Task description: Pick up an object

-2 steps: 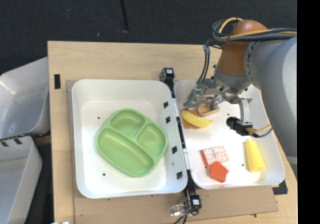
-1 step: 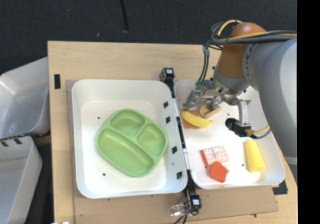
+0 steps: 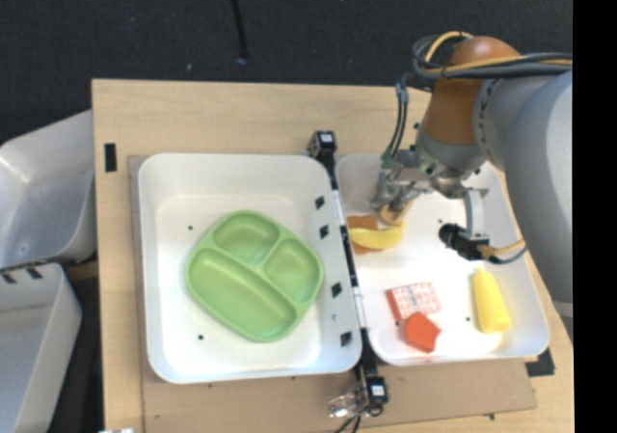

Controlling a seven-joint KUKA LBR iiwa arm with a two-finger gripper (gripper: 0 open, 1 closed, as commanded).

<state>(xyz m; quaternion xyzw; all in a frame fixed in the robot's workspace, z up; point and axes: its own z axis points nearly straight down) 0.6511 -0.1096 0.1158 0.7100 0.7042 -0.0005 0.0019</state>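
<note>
My gripper (image 3: 390,207) hangs low in the far-left part of the right bin (image 3: 521,339), right over a yellow banana-shaped piece (image 3: 378,238) that has an orange part (image 3: 362,224) at its left end. The gripper's tip meets the top of this piece. A red-and-white box (image 3: 415,299) and an orange block (image 3: 421,332) lie near the bin's front edge. To their right lies a yellow cylinder (image 3: 490,301).
A green divided plate (image 3: 254,274) lies in the left bin (image 3: 159,219). The ridge between the bins (image 3: 342,257) runs just left of the gripper. A black fitting with a cable (image 3: 461,239) hangs from the arm over the right bin.
</note>
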